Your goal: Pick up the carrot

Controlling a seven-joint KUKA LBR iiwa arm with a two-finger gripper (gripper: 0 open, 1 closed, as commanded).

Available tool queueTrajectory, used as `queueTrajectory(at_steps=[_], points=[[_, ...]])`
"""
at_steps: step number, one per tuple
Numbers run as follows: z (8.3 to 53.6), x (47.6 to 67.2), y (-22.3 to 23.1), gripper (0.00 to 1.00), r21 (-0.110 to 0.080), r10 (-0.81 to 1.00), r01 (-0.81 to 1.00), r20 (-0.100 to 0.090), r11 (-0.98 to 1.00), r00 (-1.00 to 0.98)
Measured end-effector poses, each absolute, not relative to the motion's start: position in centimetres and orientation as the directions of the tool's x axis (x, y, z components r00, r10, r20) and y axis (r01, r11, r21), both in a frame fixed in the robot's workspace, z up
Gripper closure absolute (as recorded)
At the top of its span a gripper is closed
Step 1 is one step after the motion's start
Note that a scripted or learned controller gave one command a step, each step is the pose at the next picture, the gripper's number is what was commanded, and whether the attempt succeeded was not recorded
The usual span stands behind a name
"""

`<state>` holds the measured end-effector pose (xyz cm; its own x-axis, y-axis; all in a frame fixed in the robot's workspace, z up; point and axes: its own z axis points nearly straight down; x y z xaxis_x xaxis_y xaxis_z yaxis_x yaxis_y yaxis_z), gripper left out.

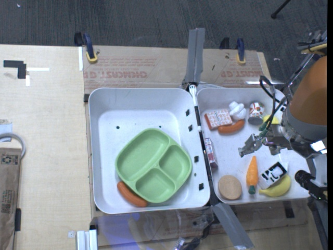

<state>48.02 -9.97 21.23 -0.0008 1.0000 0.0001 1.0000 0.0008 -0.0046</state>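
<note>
Reaching in from the right, the grey arm's two-finger gripper [251, 146] hovers released over the right shallow white bin [229, 152], just above the small orange plastic carrot [252, 172] lying beside a yellow banana [277, 187].

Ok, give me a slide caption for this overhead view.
Gripper hovers above the carrot in the right bin, beside a banana.

Orange carrot [252, 171], seemingly green-tipped.

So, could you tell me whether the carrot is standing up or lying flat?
Lying flat. The carrot rests lengthwise on the floor of the right bin, green end toward the near rim, beside the banana.
</note>
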Motion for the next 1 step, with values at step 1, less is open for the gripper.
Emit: queueTrajectory(at_steps=[1], points=[[11.09, 48.28, -14.45, 0.0, 0.014, 0.95, 0.95, 0.002, -0.312, 0.312]])
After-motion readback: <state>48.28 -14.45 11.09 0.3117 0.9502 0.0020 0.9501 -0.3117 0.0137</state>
